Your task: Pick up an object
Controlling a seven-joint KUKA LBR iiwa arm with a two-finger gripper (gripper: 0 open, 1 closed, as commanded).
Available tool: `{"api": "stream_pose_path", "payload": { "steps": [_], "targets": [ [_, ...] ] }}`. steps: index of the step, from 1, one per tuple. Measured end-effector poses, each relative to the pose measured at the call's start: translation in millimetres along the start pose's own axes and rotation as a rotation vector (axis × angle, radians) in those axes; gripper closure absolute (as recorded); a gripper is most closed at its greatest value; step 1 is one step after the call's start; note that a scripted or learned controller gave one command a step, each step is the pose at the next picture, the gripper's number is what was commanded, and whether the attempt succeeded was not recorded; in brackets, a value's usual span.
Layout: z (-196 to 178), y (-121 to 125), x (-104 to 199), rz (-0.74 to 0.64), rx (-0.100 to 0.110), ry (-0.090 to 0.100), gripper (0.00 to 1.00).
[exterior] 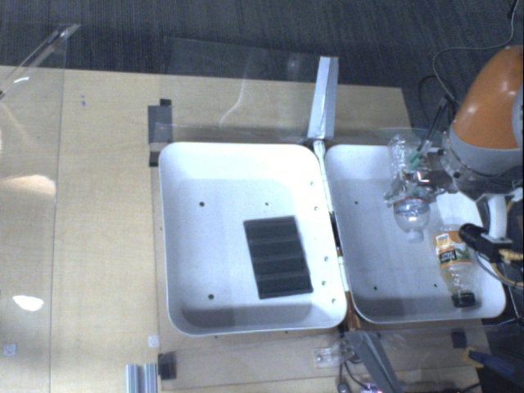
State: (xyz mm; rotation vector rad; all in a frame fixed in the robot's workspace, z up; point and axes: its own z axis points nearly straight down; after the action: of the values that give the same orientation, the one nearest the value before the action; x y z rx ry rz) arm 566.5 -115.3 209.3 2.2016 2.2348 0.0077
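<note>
You have one fixed camera, set high above the bench (82,219) and looking down at a slant. It stands far enough back to take in both white bins: the left bin (184,219) at frame centre, the right bin (360,219) toward the right edge. Dark floor (205,11) crosses the top of the frame.

White bins (188,219) on my tan bench (90,219)
Black ribbed pad (277,257); clear bottle (454,268), orange label, seemingly black cap.
</note>
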Motion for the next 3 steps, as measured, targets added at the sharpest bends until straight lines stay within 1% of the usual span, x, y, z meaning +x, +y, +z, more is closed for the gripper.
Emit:
{"api": "stream_pose_path", "payload": {
  "steps": [1,2,3],
  "targets": [
    [27,-39,25,-0.141,0.004,0.000,1.00],
    [27,-39,25,-0.141,0.004,0.000,0.00],
    [73,1,-39,-0.149,0.002,-0.001,0.00]
  ]
}}
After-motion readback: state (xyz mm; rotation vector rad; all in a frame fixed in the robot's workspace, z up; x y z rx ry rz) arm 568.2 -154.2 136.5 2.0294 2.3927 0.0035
